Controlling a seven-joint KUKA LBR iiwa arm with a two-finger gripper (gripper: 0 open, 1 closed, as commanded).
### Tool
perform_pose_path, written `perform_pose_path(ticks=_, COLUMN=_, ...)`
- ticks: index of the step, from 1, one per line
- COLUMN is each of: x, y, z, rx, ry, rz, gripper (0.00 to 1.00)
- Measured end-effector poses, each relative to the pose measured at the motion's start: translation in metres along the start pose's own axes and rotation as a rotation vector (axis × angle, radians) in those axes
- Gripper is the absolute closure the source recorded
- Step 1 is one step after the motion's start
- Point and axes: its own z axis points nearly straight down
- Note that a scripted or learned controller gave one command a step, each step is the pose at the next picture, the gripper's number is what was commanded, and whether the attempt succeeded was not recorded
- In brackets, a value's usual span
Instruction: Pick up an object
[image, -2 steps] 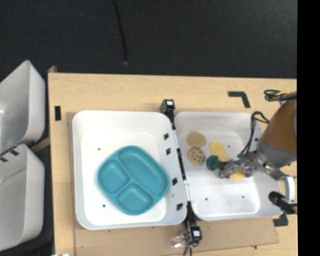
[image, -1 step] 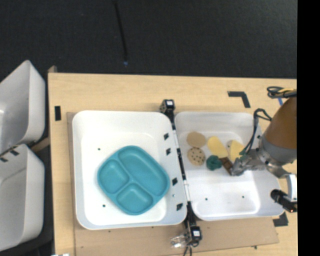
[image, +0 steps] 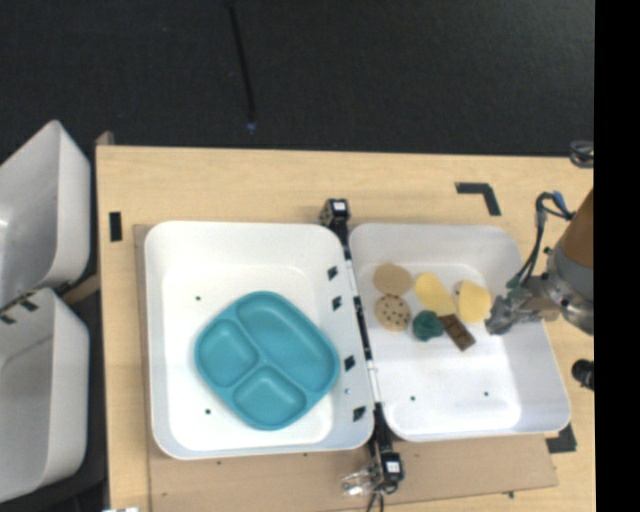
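Two shallow white bins are seen side by side on a light wooden table (image: 120, 420). In the left white bin (image: 170, 420) a teal plastic tray with three compartments (image: 265, 358) is laid flat, turned at an angle to the bin walls.

In the right white bin (image: 460, 410) a small cluster of objects is gathered in the upper half. A tan round disc (image: 393, 279) is placed at the upper left of the cluster, and a speckled round cookie-like piece (image: 393, 312) is found just below it. A pale yellow oblong piece (image: 433, 292) is set to their right, with a second yellow rounded piece (image: 473, 300) just beside it. A small dark green lump (image: 427, 326) is seen below the oblong piece, touching or nearly touching a brown rectangular block (image: 456, 332).

The grey gripper (image: 500, 318) is positioned low in the right bin, just beside the second yellow piece. Whether the jaws are open or closed cannot be told; nothing is visibly held between them.
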Motion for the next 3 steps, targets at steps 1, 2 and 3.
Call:
perform_pose_path(ticks=1, x=-0.007, y=0.004, z=-0.063, rx=-0.002, ry=-0.001, rz=-0.012, gripper=1.0)
perform_pose_path(ticks=2, x=-0.009, y=0.005, z=-0.078, rx=0.002, ry=0.001, rz=-0.012, gripper=1.0)
perform_pose_path(ticks=3, x=0.038, y=0.013, z=-0.072, rx=0.005, ry=0.002, rz=-0.015, gripper=1.0)
